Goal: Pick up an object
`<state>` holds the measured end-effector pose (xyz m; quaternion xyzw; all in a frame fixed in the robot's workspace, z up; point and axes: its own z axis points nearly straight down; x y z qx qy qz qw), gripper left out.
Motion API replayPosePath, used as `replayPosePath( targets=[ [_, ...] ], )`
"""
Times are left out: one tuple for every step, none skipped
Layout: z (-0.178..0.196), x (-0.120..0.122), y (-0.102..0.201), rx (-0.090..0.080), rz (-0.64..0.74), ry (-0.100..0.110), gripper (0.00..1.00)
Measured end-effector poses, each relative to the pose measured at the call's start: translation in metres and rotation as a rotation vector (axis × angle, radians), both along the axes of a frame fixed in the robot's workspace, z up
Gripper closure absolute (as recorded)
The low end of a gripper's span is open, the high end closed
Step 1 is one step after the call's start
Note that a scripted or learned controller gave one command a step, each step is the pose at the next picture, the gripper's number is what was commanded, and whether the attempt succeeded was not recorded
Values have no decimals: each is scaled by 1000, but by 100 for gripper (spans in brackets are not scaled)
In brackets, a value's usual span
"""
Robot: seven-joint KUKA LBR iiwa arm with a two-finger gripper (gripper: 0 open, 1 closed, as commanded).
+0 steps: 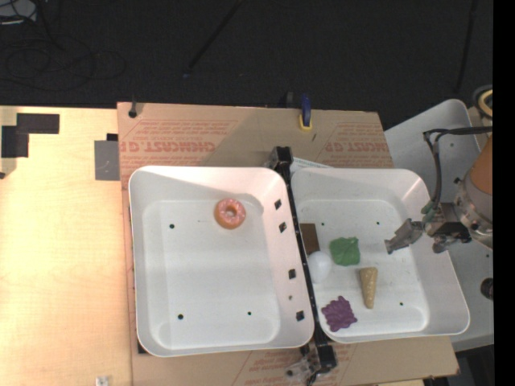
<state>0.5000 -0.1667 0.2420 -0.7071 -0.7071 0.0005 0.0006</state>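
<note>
Over at the right bin's (418, 185) far edge, the end effector (405, 237) hangs small and blurred; whether it's parted or closed, I cannot tell. Its arm (483, 191) is cut off.

Bench (56, 240) bearing two white bins (209, 328)

From my screen the arm (483, 175) is cut off by the right edge, just beyond the right bin (438, 312). The claw (402, 238) over that bin's right wall is too small and blurred for me to read. A brown thing (308, 236) against the bin's left wall is half hidden, and a white lump (320, 265) beside it blends into the floor.
</note>
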Motion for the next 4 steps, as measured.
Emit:
replayPosePath(
  targets=[
    [189, -24, 42, -2, 6, -15, 0],
    [303, -24, 40, -3, 2, -14, 0],
    [305, -23, 41, -1, 7, 3, 100],
    [105, -26, 78, 3, 0, 16, 100]
  ],
)
